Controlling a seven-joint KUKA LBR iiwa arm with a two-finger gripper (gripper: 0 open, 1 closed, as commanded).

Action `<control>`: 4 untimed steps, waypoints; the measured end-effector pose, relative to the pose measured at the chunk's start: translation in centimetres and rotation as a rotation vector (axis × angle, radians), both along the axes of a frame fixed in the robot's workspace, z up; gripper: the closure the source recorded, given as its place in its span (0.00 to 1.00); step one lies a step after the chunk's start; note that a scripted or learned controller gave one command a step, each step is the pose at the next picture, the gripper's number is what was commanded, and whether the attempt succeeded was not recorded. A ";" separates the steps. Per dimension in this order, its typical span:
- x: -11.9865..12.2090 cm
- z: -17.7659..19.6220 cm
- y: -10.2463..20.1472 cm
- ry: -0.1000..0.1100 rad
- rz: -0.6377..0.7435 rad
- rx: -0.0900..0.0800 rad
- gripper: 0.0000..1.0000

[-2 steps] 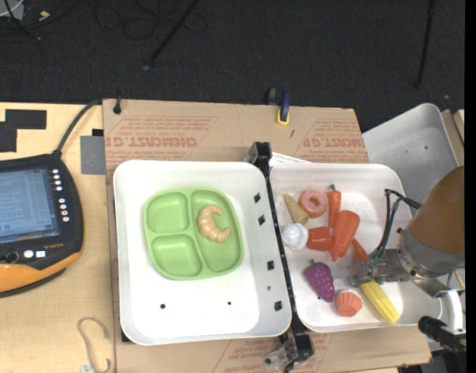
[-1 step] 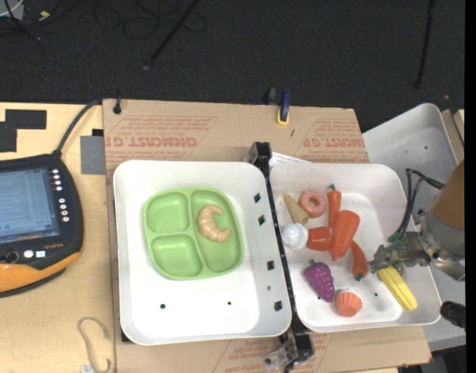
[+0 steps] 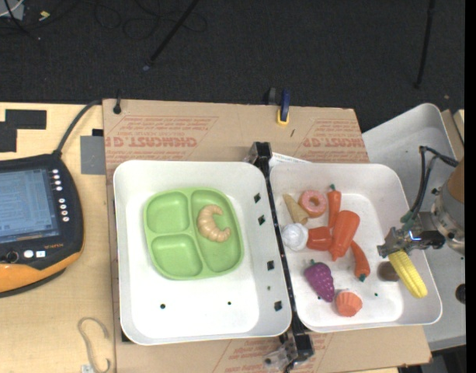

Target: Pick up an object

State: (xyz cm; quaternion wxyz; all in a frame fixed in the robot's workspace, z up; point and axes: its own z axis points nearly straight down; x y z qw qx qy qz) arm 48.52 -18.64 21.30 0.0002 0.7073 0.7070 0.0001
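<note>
Yellow corn: lay at the right edge of the right bin, just under the gripper.
Gripper: hung above the corn's upper end; whether its fingers were open or closed, I cannot tell.
Neighbours: carrot, grapes, donut.
Left bin: green tray with a croissant.

From my remote seat, the only lettering I can make out is red print on the cardboard sheet under the two bins. It appears upside down to me, in two spots along the far edge, and is too blurred to read with confidence. The teach pendant's screen shows lines of content, too small for me to read.
</note>
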 end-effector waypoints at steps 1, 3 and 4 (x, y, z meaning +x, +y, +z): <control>0.0 1.5 -0.1 0.001 0.000 0.001 1.00; 4.9 0.1 10.2 0.003 0.002 0.001 1.00; 6.6 0.0 14.1 0.003 0.001 0.001 1.00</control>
